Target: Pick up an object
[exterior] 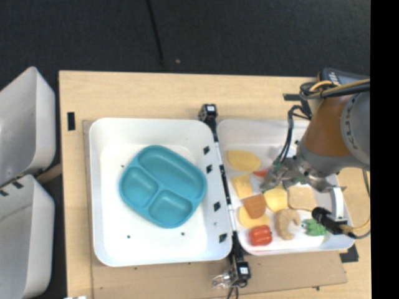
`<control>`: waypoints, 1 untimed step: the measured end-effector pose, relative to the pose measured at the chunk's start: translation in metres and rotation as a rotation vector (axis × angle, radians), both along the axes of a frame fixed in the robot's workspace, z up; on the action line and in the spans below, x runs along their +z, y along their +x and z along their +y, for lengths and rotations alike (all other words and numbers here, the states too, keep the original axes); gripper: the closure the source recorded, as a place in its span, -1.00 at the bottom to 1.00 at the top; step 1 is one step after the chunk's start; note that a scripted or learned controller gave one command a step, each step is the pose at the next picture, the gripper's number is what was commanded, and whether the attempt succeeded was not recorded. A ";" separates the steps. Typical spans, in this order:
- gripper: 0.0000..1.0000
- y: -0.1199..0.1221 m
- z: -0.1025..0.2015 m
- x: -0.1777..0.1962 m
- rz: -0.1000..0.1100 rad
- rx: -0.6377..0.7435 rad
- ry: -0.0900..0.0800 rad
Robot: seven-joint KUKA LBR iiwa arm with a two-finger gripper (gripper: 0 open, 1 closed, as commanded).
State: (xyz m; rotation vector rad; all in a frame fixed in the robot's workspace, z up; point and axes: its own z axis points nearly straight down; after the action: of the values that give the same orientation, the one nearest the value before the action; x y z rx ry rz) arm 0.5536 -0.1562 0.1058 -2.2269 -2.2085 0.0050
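The right bin (249, 132) holds several toy food pieces: a yellow oval (243, 161), a yellow block (242, 185), an orange-brown piece (253, 206), a pale yellow chunk (275, 199), a toast slice (301, 197), a beige lump (287, 223), a red pepper (260, 235), a green piece (315, 228) and a small red bit (260, 174). My gripper (283, 176) hangs low over the middle of this bin, just above the pale yellow chunk and beside the toast. The grey and orange arm (330, 132) covers the bin's right part.
The left bin (106, 229) holds a blue divided plate (163, 185) lying flat near its middle. A black clip (207, 111) sits at the far end of the divider between the bins. Cables run along the arm at the bench's right edge.
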 end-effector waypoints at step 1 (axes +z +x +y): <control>1.00 0.051 0.088 0.099 -0.015 0.019 0.000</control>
State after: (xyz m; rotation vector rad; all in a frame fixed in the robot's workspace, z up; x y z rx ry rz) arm 0.6045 -0.0685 0.2045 -2.2128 -2.2377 -0.0121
